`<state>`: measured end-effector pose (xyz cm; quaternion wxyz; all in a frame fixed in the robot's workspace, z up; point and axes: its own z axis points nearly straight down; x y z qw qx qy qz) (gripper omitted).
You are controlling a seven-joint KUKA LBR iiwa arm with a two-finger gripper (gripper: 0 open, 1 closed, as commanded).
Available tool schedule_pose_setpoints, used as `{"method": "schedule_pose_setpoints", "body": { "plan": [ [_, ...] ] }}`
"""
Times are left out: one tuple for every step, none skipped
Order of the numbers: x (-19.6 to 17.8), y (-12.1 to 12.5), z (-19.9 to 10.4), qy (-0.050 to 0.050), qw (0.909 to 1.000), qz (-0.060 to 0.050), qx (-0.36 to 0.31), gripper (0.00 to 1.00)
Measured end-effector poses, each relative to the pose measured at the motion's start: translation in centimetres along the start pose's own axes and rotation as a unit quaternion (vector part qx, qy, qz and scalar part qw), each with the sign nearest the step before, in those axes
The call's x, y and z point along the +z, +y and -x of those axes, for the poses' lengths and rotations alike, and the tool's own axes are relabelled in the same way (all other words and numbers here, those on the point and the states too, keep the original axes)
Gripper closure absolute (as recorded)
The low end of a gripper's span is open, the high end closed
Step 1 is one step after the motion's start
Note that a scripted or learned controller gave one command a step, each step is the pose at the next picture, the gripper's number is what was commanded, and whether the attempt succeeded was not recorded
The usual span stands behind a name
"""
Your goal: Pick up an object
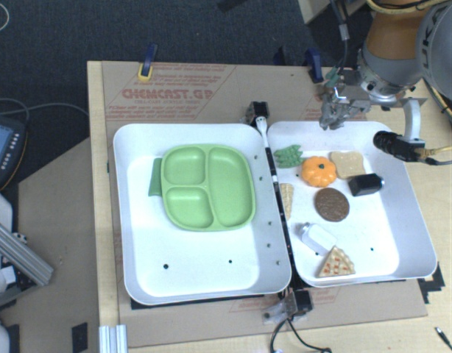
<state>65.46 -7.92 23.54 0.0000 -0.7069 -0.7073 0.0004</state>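
— Tool (pixel 333 118)? Hangs over the right bin's (pixel 403 252) far edge, fingers narrow, holding nothing.
— Objects? Orange pumpkin (pixel 318 171) near that bin's far edge; brown cookie (pixel 332 204) just nearer, mid-bin.

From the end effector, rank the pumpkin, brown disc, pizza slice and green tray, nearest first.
1. Pumpkin: right bin, just below the end effector.
2. Brown disc: right bin, middle.
3. Green tray and pizza slice: too close to call; tray in the left bin, pizza at the right bin's near edge.
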Motion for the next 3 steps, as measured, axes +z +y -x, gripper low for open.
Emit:
{"method": "schedule_pose_setpoints", "body": {
  "plan": [
    [0.6,0.8,-0.2,-0.001,1.0,0.002,0.0,1.0],
    [1.9,-0.2,0.9,0.0,1.0,-0.001,0.001,1.0],
    [0.6,-0.6,1.0,0.0,1.0,0.002,0.001,1.0]
  ]
}}
